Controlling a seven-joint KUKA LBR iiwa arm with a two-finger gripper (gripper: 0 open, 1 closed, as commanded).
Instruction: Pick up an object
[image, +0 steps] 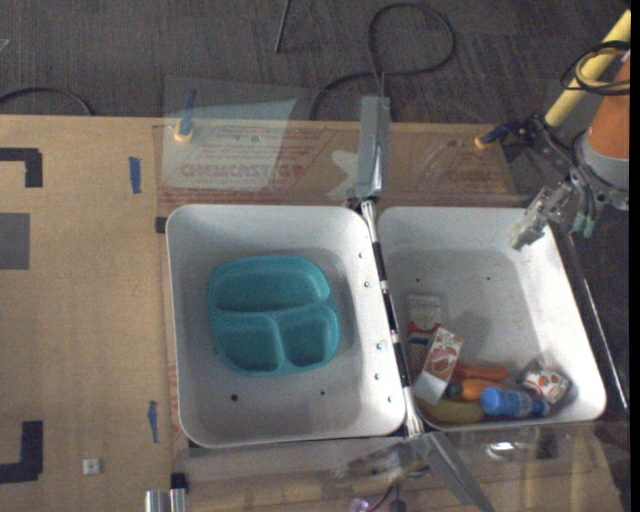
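Claw (537, 222) at upper right corner of right shallow white plastic bin (470, 245), hanging over its far rim; open or closed cannot tell, too blurred. Nothing seen gripped. Grey arm with orange band (610, 130) just up and right of claw.

Well below claw, along near edge of same bin, pile of small items: small white carton with red print (440, 360) tilted, down and left of claw; flat white packet (424, 315) just above it, touching left wall. Yellow banana-shaped piece (450, 410) and orange carrot-shaped piece (480, 385) below carton. Blue plastic bottle (508, 402) lying on its side, almost straight below claw. Red-and-white crumpled packet (546, 385) beside bottle, nearest right wall.

Far left of claw, left shallow white plastic bin (200, 250) with teal three-compartment plastic tray (272, 315) flat at its centre. Brown cardboard-coloured tabletop (80, 300) further left, blue tape marks (134, 175) on it.
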